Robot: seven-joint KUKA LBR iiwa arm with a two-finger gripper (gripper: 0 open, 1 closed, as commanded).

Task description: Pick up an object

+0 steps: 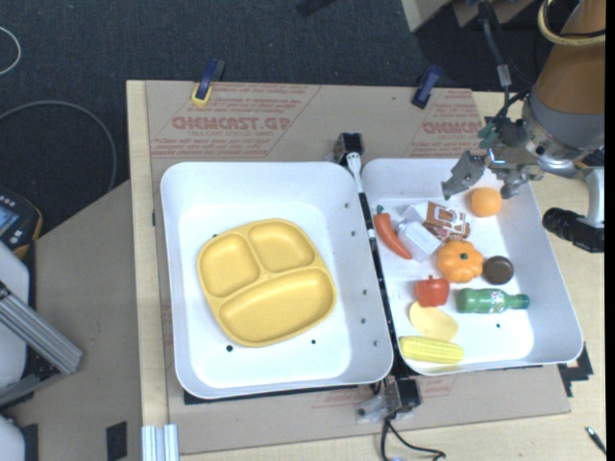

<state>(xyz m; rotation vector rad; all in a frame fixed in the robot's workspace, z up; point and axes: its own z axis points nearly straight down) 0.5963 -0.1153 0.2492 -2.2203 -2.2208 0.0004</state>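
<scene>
My gripper (492, 173) hangs over the far part of the right bin (548, 286), up at about one o'clock from that bin's middle. My fingers (465, 174) are spread apart and hold nothing. The orange (486, 202) sits in the bin between them, just below my wrist, and I cannot tell whether either finger touches it.

The other things lie at about seven o'clock from the orange. A small carton (447, 221) is just beside it at nine o'clock. The carrot (391, 235) lies slanted near the bin's left wall. The pumpkin (458, 261) sits near the bin's middle, with a brown ball (498, 270) just beside it at three o'clock. A tomato (432, 291) is at seven o'clock from the pumpkin, and the green bottle (490, 302) lies on its side at five o'clock from it. The corn (430, 351) lies along the near wall, with a pale yellow piece (433, 322) just above it.

In the left bin (183, 257) a yellow tray (266, 279) with three compartments lies flat
</scene>
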